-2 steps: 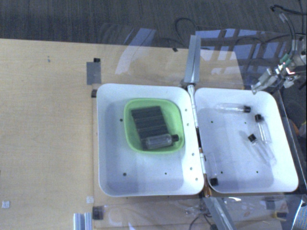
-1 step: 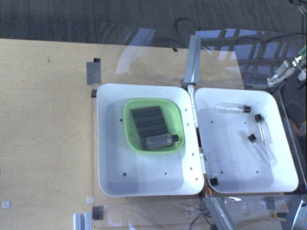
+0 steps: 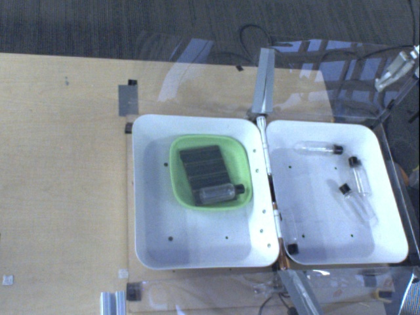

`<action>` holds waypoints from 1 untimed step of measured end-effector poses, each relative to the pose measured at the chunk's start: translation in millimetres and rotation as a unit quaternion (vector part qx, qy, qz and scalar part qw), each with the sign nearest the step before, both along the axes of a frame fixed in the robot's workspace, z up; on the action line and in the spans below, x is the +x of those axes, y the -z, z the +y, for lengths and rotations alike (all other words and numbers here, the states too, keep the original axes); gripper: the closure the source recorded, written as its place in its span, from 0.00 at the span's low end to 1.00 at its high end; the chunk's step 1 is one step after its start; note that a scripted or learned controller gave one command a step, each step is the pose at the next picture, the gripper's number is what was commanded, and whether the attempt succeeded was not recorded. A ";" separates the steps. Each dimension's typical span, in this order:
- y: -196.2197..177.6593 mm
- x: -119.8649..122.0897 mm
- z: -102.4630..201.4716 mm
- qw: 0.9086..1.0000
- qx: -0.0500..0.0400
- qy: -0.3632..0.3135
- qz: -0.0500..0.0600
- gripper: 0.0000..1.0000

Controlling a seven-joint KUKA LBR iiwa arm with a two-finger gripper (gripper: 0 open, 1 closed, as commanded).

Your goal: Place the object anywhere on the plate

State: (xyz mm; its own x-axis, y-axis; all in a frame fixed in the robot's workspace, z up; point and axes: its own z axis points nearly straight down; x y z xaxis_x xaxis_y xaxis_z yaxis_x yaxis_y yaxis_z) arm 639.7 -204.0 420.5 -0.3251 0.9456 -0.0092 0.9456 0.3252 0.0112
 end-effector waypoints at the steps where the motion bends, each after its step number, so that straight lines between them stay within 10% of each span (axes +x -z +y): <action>1: -17.2 3.7 0.1 0.995 -0.001 -0.098 0.001 0.00</action>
